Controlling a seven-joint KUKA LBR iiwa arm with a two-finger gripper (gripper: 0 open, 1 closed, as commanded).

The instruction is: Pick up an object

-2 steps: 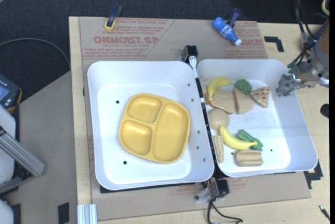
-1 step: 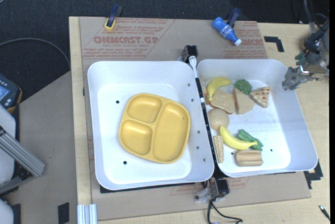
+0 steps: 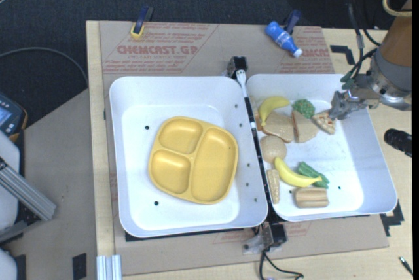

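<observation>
The right bin (image 3: 357, 164) holds several toy foods. A yellow banana (image 3: 273, 105), a green broccoli (image 3: 303, 107), two bread slices (image 3: 280, 127) and a pizza wedge (image 3: 325, 122) lie near its back. A second banana (image 3: 291, 174), a green vegetable (image 3: 315, 175) and a brown bun (image 3: 310, 197) lie near its front. My gripper (image 3: 342, 106) hangs over the back right of this bin, its tip right beside the pizza wedge's upper right edge. Nothing visibly hangs from it.
The left bin (image 3: 131, 141) carries a yellow divided plate (image 3: 194, 159). A blue bottle (image 3: 283, 38) and a yellow clamp (image 3: 139, 23) lie on the board behind the bins. The right bin's floor to the right of the food is bare white.
</observation>
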